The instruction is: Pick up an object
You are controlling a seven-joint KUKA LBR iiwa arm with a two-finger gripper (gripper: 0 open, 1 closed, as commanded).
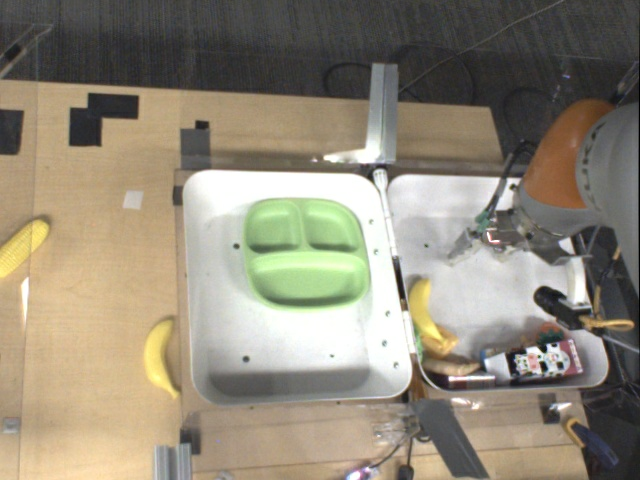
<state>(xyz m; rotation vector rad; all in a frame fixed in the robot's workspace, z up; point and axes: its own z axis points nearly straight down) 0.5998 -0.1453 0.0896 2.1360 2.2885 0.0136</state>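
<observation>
The grey arm with its orange band (560, 163) reaches in from the right and bends down over the right-hand shallow white bin (440, 203). Its two-finger gripper (465, 246) hangs over the bare white floor in the far middle of that bin, pointing left and slightly toward the near side. At this slant I cannot tell whether the gripper is open or closed, and nothing can be seen held in it. The things it could pick up all lie well apart from it, along the near side of the same bin. A curved yellow banana with a browned end (424, 320) lies against the left wall, running from the middle of that wall toward the near left corner. Just to the right of its brown end, a slim pale stick-shaped item with a reddish part (462, 368) lies flat along the near wall; what it is cannot be made out. Farther right, close to the near right corner, sits a small flat box printed in black, red, white and green (542, 359). The left-hand shallow white bin (210, 268) holds a light green plastic divided plate with three compartments (305, 251), lying flat around the bin's middle, a little toward the far side. On the wooden bench (90, 318) to the left of that bin lies a second yellow banana (160, 356), near the bin's near left corner. A long yellow object (22, 248) lies at the far left edge of the view.
</observation>
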